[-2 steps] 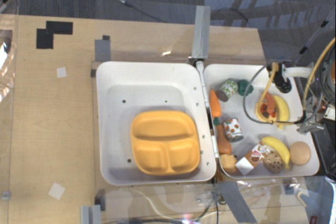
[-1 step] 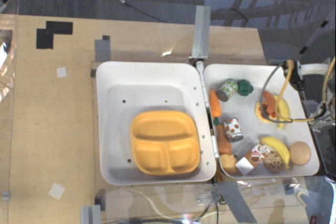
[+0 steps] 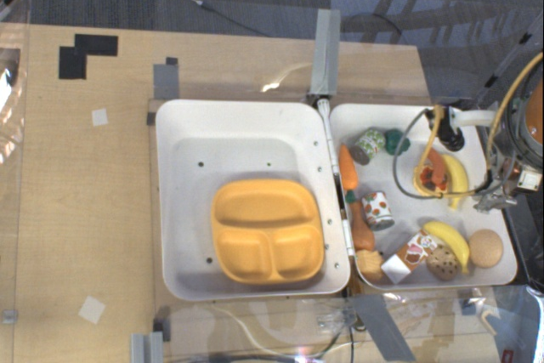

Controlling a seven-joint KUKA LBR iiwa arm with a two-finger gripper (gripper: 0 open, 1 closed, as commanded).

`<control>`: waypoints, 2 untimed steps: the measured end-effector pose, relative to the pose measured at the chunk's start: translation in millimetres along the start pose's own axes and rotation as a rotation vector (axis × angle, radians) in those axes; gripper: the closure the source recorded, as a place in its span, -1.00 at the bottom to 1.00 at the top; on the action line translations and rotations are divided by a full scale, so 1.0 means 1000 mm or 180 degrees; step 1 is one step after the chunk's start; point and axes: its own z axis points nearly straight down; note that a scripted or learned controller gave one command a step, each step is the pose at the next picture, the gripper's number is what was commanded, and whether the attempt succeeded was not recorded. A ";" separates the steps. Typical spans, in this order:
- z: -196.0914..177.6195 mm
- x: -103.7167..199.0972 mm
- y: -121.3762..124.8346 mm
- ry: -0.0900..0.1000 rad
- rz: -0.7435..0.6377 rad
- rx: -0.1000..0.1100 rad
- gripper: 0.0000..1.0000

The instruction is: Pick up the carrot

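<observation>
The carrot [image 3: 348, 167] is seen in the right bin [image 3: 507, 275], lying lengthwise right against the wall that divides it from the left bin [image 3: 174, 183]. Its green top points away from the viewer, its orange body toward the near end of the bin. Just beyond its near tip a small can [image 3: 377, 210] with a patterned label is found, and a brownish bread-like piece [image 3: 364, 236] lies along the same wall below. Another small can [image 3: 369, 144] sits near the carrot's green end.

The pincer [image 3: 491, 198] is seen at the right side of that bin, well apart from the carrot, low beside a banana [image 3: 457, 174] and a red-and-yellow item [image 3: 431, 174]. Whether it is open or closed cannot be told, since it is small and cluttered by cables.

The task is judged not yet begun in effect: the carrot is untouched. Several risks are foreseen. With the carrot pressed to the wall, one side of the pincer may find no room and strike the rim or slide off. The patterned can could be knocked or seized by mistake. The carrot's tapered, rounded shape may let it slip from a closing grip. The yellow tray [image 3: 268, 228] in the left bin is not involved.
</observation>
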 end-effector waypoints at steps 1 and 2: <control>-0.111 0.091 -0.019 0.0051 0.0002 -0.0008 1.00; -0.018 0.051 -0.009 -0.0005 0.0015 -0.0002 1.00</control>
